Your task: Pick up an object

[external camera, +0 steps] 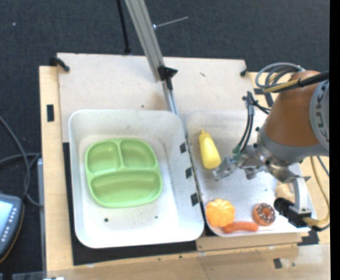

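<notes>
Dark carpet surrounds my bench [100, 80], a pale board carrying two white bins side by side, with a grey mast [149, 37] rising from the far edge at twelve o'clock.

Any object will do for this job, and the nearest candidate to my gripper [223, 171] is the yellow bottle [209, 149]. It lies on its side in the right bin [228, 124], up by the divider, at about eleven o'clock from my tool and just beside it, not touching as far as I can judge. Nothing sits between my fingers, so I hold nothing; whether they are parted or closed I cannot tell from this slant.

Outward from the bottle, at six o'clock from my tool, an orange fruit [220, 212] rests against the near wall of that bin. A carrot [239, 228] lies along the same wall beside it, and a brown doughnut [264, 214] sits at four o'clock. These three crowd the near edge, which I judge makes them awkward: the wall would block a finger. The bottle lies on open floor, so it looks the easier target.

The left bin [79, 156] holds a green tray [123, 172] with three compartments, lying flat, well apart from my reach.

My arm [292, 121] comes in from three o'clock, orange band high, wrist bent down and leaning toward nine o'clock, the tool low over the bin floor.
</notes>
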Controlling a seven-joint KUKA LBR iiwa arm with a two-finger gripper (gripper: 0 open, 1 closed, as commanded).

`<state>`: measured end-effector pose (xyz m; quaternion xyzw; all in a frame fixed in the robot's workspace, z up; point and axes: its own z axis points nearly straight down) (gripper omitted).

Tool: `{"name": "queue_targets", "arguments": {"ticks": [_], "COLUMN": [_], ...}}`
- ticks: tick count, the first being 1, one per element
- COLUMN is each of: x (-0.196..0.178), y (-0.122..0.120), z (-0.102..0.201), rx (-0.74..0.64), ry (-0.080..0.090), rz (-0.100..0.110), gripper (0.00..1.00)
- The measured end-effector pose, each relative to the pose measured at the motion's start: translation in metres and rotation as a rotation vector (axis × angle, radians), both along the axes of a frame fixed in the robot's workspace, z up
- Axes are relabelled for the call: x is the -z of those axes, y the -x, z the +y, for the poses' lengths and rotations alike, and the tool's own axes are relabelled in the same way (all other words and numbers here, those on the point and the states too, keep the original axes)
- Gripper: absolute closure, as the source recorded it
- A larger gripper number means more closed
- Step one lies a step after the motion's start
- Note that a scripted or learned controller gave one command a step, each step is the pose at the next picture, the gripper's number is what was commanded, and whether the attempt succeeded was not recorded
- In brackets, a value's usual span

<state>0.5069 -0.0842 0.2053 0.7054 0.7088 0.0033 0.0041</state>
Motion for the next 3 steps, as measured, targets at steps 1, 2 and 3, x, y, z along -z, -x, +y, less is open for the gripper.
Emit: {"name": "queue_targets", "arguments": {"ticks": [1, 2, 3], "x": [-0.007, 0.081, 0.078], "y": [0.000, 0.005, 0.002], "z": [-0.001, -0.050, -0.048], "rx": [0.003, 0.008, 0.009], "ry": [-0.001, 0.000, -0.001], "rz": [0.003, 0.016, 0.009], "gripper": [1.00, 1.00, 0.00]}}
